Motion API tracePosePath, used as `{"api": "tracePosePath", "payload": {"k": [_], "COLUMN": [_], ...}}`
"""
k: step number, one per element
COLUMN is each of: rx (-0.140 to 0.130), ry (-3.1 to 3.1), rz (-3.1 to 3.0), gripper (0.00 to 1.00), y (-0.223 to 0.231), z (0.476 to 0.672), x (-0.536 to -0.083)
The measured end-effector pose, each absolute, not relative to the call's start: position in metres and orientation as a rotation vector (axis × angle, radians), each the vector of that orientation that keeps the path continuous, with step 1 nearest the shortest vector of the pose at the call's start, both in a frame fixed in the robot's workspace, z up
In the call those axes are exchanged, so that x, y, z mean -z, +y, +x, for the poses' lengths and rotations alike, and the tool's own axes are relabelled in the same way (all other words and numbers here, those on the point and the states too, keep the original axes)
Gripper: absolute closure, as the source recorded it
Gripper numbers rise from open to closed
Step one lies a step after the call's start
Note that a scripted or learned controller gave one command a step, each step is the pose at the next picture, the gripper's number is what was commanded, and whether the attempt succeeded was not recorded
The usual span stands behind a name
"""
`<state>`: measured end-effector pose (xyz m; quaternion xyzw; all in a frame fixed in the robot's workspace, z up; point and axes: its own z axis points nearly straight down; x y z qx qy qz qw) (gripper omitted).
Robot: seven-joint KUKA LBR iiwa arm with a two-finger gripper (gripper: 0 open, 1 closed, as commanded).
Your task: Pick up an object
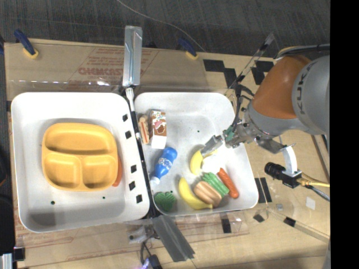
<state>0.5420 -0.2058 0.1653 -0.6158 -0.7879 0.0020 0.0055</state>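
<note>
The right bin (185, 102) holds several toy foods. A small yellow banana piece (196, 162) lies near its middle, and my gripper (212, 146) hangs just above and to the right of it, reaching in from the right rim. Below it lie a larger banana (187, 193), a hot dog (207, 193), a green vegetable (215, 182) and an orange carrot (228, 183). A blue bottle (164, 162) lies left of the banana piece. A brown and white carton (158, 122) stands near the divider.
A yellow compartment tray (80, 155) sits in the left bin (28, 111). A green leafy item (164, 200) rests in the right bin's front left corner. A metal bar (132, 55) runs along the divider. The grey and orange arm (291, 94) overhangs the right rim.
</note>
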Motion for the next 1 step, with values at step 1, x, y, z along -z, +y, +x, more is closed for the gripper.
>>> {"api": "tracePosePath", "payload": {"k": [1], "rx": [-0.001], "ry": [-2.352], "rz": [-2.079], "gripper": [0.0], "y": [-0.154], "z": [0.526], "x": [-0.0911]}}
